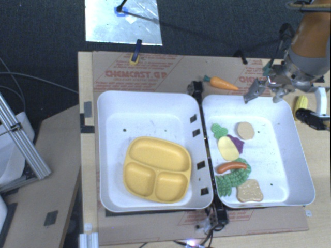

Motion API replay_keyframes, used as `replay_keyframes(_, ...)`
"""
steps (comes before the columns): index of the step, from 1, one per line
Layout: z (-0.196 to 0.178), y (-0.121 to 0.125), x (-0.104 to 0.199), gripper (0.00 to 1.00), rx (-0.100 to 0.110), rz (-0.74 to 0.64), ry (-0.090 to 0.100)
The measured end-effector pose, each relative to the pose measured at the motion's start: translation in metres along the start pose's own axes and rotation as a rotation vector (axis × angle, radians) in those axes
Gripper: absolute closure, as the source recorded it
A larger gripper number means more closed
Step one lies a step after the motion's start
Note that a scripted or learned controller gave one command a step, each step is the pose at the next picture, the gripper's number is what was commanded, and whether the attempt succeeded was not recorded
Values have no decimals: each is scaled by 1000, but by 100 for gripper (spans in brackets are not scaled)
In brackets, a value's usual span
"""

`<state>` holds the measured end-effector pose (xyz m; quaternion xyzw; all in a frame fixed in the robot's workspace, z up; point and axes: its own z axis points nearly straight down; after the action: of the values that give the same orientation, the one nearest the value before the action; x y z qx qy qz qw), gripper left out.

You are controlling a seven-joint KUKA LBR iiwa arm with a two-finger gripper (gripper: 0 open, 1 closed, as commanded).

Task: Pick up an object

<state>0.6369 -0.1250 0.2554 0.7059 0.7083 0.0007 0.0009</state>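
Observation:
The right bin (pixel 289 154) holds a round tan biscuit (pixel 245 130), a small green piece (pixel 219 130), a pale yellow fruit (pixel 226 149) lying against a purple piece (pixel 237 144), a red sausage (pixel 231 166) on a green leafy piece (pixel 231 179), and a slice of toast (pixel 250 190). My gripper (pixel 266 93) hangs over the far rim of this bin, above and to the right of the biscuit. It is open, and nothing is between its fingers.
A yellow divided tray (pixel 156 168) lies in the left bin (pixel 114 138). An orange carrot (pixel 223 83) rests on the bench just behind the two bins. A shiny metal sheet (pixel 123 14) lies on the dark floor beyond the bench.

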Motion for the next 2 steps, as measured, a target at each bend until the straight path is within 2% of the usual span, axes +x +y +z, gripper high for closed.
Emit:
replay_keyframes(1, 92, -65, -22, 0, 13, 6, 2)
replay_keyframes(2, 69, -17, 67, 0, -5, -10, 3)
